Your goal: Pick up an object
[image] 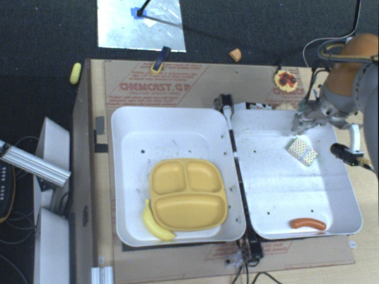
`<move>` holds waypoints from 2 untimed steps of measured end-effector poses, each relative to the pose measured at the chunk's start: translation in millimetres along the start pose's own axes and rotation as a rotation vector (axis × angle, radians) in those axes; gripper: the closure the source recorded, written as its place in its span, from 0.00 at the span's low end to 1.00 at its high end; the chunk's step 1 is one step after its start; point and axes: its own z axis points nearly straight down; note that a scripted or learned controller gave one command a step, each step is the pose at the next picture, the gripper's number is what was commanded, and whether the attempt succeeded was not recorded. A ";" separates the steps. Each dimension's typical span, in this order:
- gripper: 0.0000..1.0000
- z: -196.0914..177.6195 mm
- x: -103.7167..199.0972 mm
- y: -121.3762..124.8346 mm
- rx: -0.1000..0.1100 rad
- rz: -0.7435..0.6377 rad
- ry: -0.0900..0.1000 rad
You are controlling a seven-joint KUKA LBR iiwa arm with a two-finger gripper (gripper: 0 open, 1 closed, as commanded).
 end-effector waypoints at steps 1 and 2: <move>0.00 0.3 0.2 -0.1 0.000 -0.001 0.000; 0.00 -17.8 -2.1 -31.4 0.005 0.005 0.001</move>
